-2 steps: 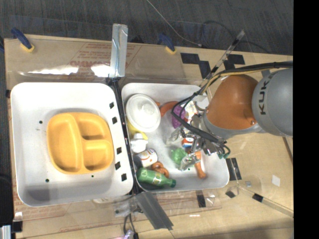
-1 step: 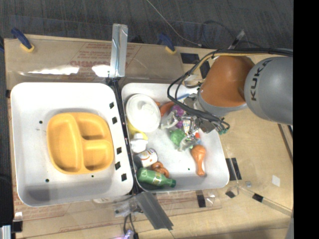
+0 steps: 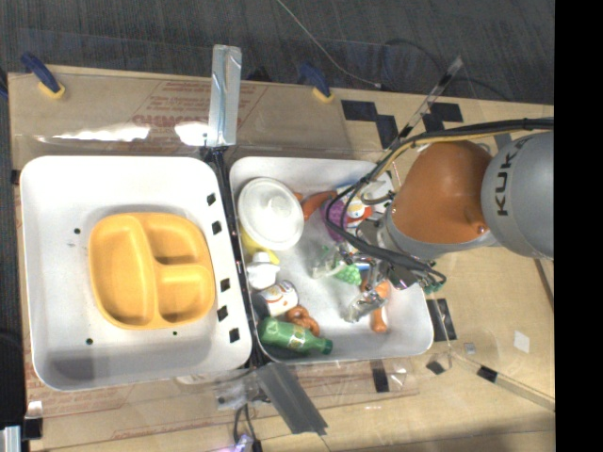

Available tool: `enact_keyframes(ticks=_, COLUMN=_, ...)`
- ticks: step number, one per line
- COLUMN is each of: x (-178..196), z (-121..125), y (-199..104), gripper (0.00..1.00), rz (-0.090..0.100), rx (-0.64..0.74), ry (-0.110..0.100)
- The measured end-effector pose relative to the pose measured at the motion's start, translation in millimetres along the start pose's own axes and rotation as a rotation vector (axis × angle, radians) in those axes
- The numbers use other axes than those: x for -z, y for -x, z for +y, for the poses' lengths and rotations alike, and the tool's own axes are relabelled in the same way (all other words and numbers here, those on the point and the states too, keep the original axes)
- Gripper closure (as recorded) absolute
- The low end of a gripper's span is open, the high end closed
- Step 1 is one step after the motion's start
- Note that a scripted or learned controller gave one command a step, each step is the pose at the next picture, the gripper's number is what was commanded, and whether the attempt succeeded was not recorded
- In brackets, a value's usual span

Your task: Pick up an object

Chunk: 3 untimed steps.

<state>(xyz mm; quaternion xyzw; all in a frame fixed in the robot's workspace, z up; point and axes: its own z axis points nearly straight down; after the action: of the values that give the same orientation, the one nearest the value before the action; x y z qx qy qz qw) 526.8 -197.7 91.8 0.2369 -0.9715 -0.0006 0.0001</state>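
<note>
The right bin (image 3: 415,339) holds a jumble of small objects. A white round bowl (image 3: 271,209) lies at its back left, with a yellow piece (image 3: 261,250) just below it. A green bottle (image 3: 294,338) lies along the front wall, beside a small white and orange figure (image 3: 276,296). A purple item (image 3: 336,213) and a green and clear cluster (image 3: 341,266) sit mid-bin. My gripper (image 3: 366,295) hangs low over the bin's right half, under the orange wrist band (image 3: 443,191), right by a small orange piece (image 3: 379,320). The arm hides what lies beneath it.
The left bin (image 3: 47,252) holds a yellow divided plate (image 3: 151,269). A silver clamp post (image 3: 224,92) stands at the back between the bins. Black cables (image 3: 415,139) run from the arm over the right bin's back edge. Brown board surrounds both bins.
</note>
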Motion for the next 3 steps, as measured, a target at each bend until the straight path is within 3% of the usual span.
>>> enact_keyframes(ticks=1, x=0.2, z=-3.7, y=-17.0, gripper=0.0, rz=0.0, rx=-0.032, ry=0.0)
enact_keyframes(ticks=2, x=11.0, z=-3.0, y=-13.8, gripper=1.0, rz=-0.003, rx=-0.026, ry=-0.002)
enact_keyframes(ticks=3, x=17.1, z=51.5, y=10.1, gripper=1.0, rz=0.0, rx=-0.206, ry=0.001)
